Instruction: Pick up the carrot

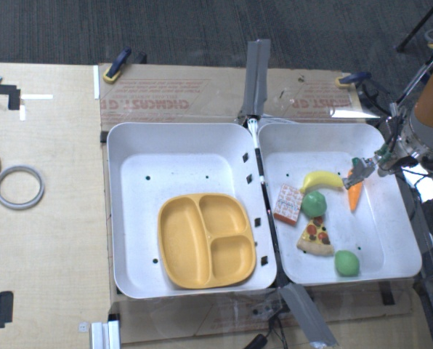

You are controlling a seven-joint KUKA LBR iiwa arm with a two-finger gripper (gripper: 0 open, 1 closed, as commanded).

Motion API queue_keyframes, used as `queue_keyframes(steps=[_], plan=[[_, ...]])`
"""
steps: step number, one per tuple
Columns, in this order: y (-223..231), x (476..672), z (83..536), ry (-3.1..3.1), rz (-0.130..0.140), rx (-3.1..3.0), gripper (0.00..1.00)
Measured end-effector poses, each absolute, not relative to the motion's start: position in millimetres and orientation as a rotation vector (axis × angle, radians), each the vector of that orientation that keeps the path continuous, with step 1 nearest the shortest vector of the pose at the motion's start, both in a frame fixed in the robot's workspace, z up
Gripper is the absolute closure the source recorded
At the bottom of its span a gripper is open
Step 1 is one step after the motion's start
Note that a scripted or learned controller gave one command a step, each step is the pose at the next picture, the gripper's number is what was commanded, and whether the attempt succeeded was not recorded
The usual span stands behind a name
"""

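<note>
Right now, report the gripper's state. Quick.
Gripper: in the right bin, at the top end of the carrot. Open or shut cannot be told from this view, nor whether it holds the carrot.

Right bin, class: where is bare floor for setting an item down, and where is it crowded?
Bare floor in the right bin: the far strip above the banana, and the near left corner below the pizza. Crowded: the middle, where banana, carrot, gripper, box, pizza and two green balls cluster.
</note>
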State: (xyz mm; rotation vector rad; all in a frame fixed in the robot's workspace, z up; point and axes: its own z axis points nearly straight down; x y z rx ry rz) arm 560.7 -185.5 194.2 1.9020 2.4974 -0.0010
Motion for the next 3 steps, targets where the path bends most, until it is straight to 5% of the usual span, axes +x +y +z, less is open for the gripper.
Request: queue_keyframes(steps=[1, 2, 3], plan=[[-214.5, 612.1, 92.7, 2.583, 0.001, 1.782, 0.0], [-214.7, 613.2, 103.3, 2.579, 0.002, 1.78, 1.0], [-187.2, 638.3, 210.4, 2.545, 0.0, 1.837, 1.0]])
